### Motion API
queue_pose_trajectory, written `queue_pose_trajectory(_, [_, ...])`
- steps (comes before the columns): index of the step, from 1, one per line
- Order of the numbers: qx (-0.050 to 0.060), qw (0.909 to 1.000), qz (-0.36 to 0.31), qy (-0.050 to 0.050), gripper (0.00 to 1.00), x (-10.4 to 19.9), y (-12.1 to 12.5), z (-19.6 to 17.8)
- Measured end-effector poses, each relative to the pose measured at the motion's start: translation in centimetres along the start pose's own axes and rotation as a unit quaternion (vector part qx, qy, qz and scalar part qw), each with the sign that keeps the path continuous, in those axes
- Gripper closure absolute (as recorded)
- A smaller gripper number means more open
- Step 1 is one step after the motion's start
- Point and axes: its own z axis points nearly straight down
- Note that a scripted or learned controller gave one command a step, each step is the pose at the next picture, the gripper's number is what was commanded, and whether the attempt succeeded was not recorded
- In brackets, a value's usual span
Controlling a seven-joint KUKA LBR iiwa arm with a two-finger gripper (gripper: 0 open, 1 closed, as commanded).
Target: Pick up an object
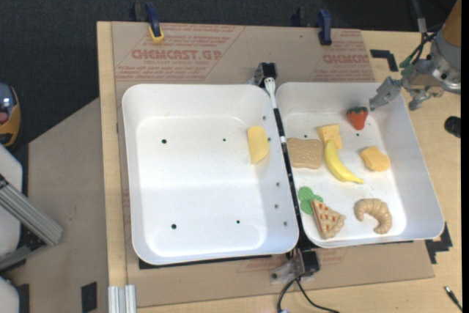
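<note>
- Nearest me, at the front of the right bin [421,179], lie a pizza slice [327,218] and a croissant [374,215], with a small green piece [307,196] just beside the pizza slice, close to the wall between the bins.
- A little further back, a banana [339,164] lies at a slant in the middle of that bin, a slice of bread [305,153] to its left and an orange-yellow block [375,159] to its right.
- A yellow wedge of cheese [330,134] sits just behind the banana's upper end.
- In the left bin [146,157] a single pale yellow piece [257,144] rests near the right wall, well apart from everything else.
- Further back in the right bin, a strawberry [357,117] lies near the far right corner, red with a green top.
- The gripper [399,93] hangs over that far right corner, and its fingers [382,96] stand spread apart with nothing between them.
- The strawberry is the closest thing to them: it lies just to the left of and nearer me than the left fingertip, apart from it, not between the two.
- Beyond, two blue clamps [154,18] pin the brown board [220,48] to the surface at its far edge.
</note>
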Motion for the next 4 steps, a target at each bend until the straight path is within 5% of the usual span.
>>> queue_pose_trajectory(1, [0.002, 1.0000, -0.002, 0.007, 0.00, 0.2, -1.2, 11.3])
queue_pose_trajectory(2, [-0.001, 1.0000, -0.002, 0.001, 1.00, -0.1, -1.1, 9.8])
queue_pose_trajectory(3, [0.005, 1.0000, 0.001, 0.002, 1.00, 2.0, -9.6, 11.0])
queue_pose_trajectory(4, [-0.010, 0.9999, 0.000, -0.005, 1.00, -0.7, -6.9, -13.6])
